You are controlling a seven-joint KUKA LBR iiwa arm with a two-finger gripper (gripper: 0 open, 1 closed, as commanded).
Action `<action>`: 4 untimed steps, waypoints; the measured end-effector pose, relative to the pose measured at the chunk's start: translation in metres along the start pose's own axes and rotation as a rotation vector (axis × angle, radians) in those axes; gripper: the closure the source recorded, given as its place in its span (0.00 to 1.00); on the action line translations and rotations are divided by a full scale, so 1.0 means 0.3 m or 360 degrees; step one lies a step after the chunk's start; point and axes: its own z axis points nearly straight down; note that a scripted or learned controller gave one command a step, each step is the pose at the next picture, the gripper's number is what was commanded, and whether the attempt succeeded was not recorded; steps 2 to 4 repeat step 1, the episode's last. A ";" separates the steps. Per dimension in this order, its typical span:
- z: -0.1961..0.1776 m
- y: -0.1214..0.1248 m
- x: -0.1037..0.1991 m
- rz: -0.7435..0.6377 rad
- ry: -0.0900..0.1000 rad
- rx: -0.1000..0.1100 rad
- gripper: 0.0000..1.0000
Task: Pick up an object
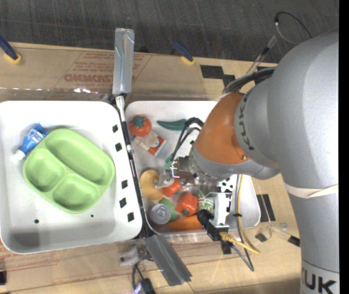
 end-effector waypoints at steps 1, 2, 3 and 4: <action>-0.307 0.266 0.155 0.0056 0.0001 -0.0004 1.00; -0.307 0.266 0.155 0.0056 0.0001 -0.0004 1.00; -0.307 0.266 0.155 0.0056 0.0001 -0.0004 1.00; -0.307 0.266 0.155 0.0056 0.0001 -0.0004 1.00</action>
